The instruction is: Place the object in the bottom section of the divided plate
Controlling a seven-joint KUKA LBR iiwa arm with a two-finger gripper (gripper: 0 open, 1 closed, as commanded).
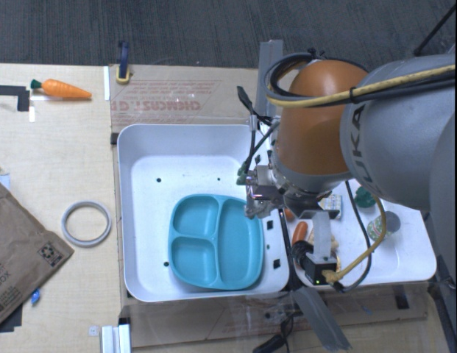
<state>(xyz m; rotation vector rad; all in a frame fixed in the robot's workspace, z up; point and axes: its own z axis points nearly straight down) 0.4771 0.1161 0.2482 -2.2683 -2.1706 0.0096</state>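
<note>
Reaching in from the right, the grey arm with its orange band (320,120) hangs over the seam between the two shallow white bins and hides much of the right one. The gripper (256,201) sits low beside the shared wall, just over the upper right rim of the turquoise divided plastic plate (213,241). Whether it is spread or pressed together cannot be told from this angle, and nothing is visibly pinched in it.

The plate lies flat in the left white bin (129,197), toward its lower right corner. It has one long compartment on the side nearer the arm and two smaller ones, one above the other, on the far side.

In the right white bin (416,263), a small orange-red object (300,232) lies near the left wall, below the gripper. Farther right are a teal-green object (365,196), partly hidden by the arm, and just below it a pale round translucent piece (380,226). Which of these is the object to be placed cannot be told.

On the pale wooden bench (59,153), well apart from the bins, an orange toy carrot with a green top (62,89) lies near the upper left, a grey tape ring (86,221) lies just beside the left bin, and a brown cardboard box (18,259) fills the lower left corner.
</note>
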